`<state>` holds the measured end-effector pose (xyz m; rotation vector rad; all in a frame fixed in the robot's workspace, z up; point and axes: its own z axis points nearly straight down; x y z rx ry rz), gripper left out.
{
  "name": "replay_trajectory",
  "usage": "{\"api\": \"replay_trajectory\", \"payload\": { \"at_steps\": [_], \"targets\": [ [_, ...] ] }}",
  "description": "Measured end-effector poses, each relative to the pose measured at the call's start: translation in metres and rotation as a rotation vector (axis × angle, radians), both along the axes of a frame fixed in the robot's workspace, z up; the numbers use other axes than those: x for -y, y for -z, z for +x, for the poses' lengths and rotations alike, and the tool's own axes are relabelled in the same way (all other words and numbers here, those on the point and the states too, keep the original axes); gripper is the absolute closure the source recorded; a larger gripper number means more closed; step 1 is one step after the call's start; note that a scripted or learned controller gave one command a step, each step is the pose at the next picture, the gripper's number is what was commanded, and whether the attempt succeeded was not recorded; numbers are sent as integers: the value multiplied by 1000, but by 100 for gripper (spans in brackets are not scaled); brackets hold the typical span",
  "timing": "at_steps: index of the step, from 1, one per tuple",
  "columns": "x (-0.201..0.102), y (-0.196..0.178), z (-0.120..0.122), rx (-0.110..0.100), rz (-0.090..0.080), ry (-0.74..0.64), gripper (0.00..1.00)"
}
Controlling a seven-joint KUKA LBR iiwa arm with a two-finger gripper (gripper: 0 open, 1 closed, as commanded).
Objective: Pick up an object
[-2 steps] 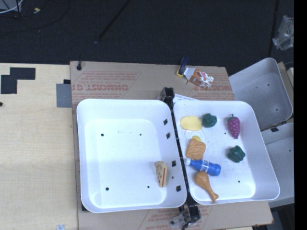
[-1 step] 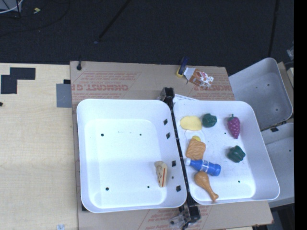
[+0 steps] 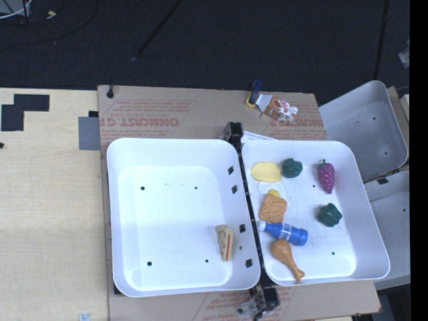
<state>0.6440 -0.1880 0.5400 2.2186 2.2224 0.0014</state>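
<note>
Cardboard-topped bench (image 3: 167,116), two white bins (image 3: 130,156)

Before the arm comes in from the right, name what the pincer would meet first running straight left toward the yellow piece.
Probably the purple grapes, then the dark green piece; travel height is unclear.
</note>
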Motion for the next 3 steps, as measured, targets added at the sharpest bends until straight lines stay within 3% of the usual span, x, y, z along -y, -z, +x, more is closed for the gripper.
{"api": "replay_trajectory", "payload": {
  "at_steps": [1,2,3],
  "targets": [
    [-31,3,0,-5,2,0,100],
    [28,34,0,-8,0,5,100],
    [-4,1,0,-1,0,0,100]
  ]
}}
